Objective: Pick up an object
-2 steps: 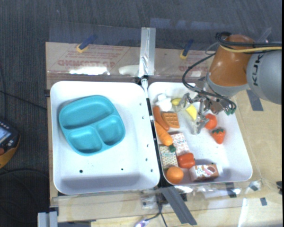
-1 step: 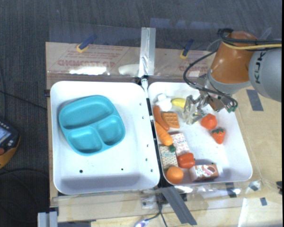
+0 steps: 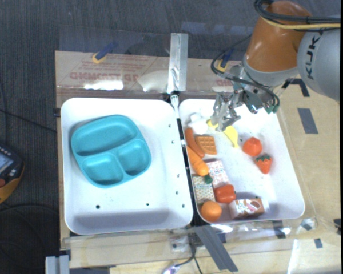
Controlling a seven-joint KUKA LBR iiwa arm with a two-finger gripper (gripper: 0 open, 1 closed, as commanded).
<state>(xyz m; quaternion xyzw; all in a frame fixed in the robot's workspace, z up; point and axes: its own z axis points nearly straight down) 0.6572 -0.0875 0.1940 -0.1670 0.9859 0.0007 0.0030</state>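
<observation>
Biggest thing here is the surface [image 3: 308,170], a pale wooden board with two shallow white bins sitting side by side on it. The left bin [image 3: 103,201] holds a teal divided tray [image 3: 110,149] with three compartments, sitting a bit tilted toward the upper left part of the bin. The right bin [image 3: 286,193] is where all the little toy food is.

The arm [image 3: 286,36] comes in from the upper right, grey with that fat orange band, and its fingers [image 3: 224,119] hang over the top left area of the right bin. Honestly can't tell how far apart the fingers are, it's all a jumble of metal from this angle, and I can't see anything held between them.

Stuff in the right bin: a yellow piece [image 3: 232,135] lies just below the fingers, close enough that I can't say if they touch. Left of that there's a waffle-looking square [image 3: 205,144] and a long orange carrot [image 3: 195,156] running along the bin's left wall. Over on the right, an orange-red tomato [image 3: 251,146] and a strawberry [image 3: 264,163] sit near each other. Down at the bottom there's a cluster: a small pink carton [image 3: 218,173], a red pepper thing [image 3: 224,193], an orange [image 3: 211,210] and a brownish box [image 3: 247,207].
</observation>
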